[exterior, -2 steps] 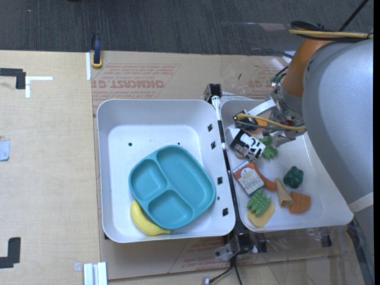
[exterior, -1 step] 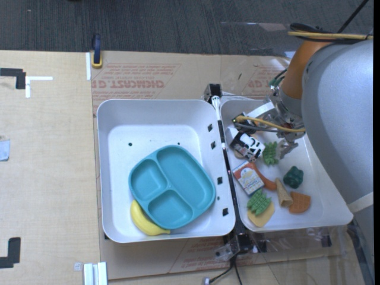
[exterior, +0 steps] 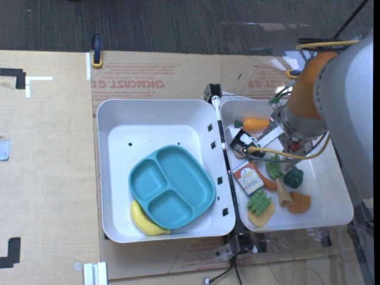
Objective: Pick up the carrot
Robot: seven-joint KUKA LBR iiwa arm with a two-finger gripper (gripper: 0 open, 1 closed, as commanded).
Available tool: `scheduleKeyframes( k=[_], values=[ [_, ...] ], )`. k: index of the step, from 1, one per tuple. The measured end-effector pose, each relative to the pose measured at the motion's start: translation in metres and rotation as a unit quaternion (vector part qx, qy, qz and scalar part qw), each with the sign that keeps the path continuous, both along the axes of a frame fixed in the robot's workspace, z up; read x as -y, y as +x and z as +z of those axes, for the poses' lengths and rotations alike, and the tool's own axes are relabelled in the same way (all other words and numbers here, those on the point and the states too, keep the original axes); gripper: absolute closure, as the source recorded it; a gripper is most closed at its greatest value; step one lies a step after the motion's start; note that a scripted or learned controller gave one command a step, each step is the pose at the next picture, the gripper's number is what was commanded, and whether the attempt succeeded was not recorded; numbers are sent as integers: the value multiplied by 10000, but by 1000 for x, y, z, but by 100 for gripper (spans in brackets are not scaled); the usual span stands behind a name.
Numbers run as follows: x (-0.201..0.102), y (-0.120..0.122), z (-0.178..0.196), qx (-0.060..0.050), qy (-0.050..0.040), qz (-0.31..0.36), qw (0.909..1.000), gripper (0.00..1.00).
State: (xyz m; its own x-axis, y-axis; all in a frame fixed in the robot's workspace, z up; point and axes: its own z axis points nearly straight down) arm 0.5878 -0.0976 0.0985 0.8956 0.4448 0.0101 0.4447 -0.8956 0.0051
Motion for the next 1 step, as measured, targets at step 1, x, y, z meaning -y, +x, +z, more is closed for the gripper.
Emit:
scheduleKeyframes(
  k=[1],
  values=[
    [9, 52, -3, -179, 4, -389, 9991, 0]
  ],
)
